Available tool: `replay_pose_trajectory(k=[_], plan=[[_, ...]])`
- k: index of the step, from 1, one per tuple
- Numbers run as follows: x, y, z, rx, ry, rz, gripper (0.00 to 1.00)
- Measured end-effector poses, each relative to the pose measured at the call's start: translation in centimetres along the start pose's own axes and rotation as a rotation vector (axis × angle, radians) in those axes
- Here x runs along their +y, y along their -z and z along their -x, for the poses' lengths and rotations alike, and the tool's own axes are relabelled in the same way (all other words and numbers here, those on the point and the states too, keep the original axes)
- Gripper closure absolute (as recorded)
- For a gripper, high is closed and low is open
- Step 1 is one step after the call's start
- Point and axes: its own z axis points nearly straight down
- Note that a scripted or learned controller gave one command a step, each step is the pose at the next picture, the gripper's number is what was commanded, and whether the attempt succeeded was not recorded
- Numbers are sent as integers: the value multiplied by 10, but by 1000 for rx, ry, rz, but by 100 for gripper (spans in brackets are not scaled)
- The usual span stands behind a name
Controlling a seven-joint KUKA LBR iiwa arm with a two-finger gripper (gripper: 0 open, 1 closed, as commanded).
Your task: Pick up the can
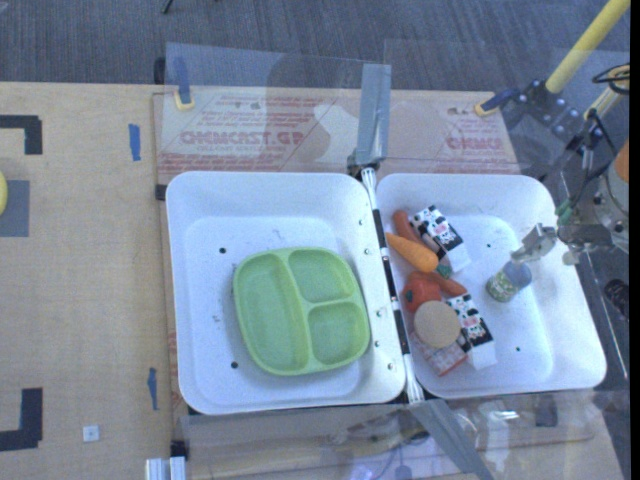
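We see two white bins side by side in the middle of the frame. The left bin (200, 218) holds a green tray (302, 310) with three compartments, lying flat slightly below the bin's centre. The right bin (500, 358) holds the clutter. Along its left wall, from top to bottom, we find a carrot (412, 252), a small milk carton (438, 233) with a black-and-white cow print just right of it, a red piece (422, 290) below them, a tan disc (435, 324) touching the red piece, and a second carton (472, 328) at the disc's right.

The can (508, 283) lies apart from that pile, in the right half of the right bin, tilted, with its grey lid end pointing up and to the right. It rests on the bin floor.

The gripper (541, 242) hangs just above and right of the can in the frame, close to its lid end. We cannot tell how wide it stands, and we see nothing between its tips. The arm enters from the right edge of the frame.
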Motion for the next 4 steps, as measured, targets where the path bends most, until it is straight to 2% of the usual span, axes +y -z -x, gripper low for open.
replay_pose_trajectory(k=[1, 2, 3, 4], plan=[[21, -82, 7, 4, -41, 7, 0], [86, -93, 4, 6, -146, 32, 0], [56, -93, 3, 2, -151, 41, 0], [49, -92, 2, 3, -197, 46, 0]])
